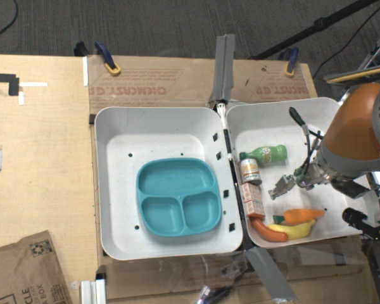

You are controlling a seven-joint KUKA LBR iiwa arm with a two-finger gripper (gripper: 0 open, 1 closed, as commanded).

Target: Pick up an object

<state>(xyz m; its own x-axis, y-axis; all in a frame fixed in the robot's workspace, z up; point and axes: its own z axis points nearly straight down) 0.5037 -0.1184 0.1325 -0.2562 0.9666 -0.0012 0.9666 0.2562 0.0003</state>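
Observation:
My gripper (284, 186) hangs over the middle of the right bin (275, 120), with the arm coming in from the right. Nothing shows in its grasp. Just left of it lie a small can (249, 170) and a long red-and-white packet (254, 199) along the bin's left wall. A green bottle (265, 154) lies on its side above the gripper. Below it, at the bin's front, sit an orange carrot (302, 216), a yellow banana (299, 230) and a red-orange sausage-shaped piece (265, 231).
The left bin (114, 170) holds a teal divided plate (178, 196). A metal divider (224, 68) runs between the bins at the back. Cardboard lies behind the bins, and clamps (107, 59) grip its far edge.

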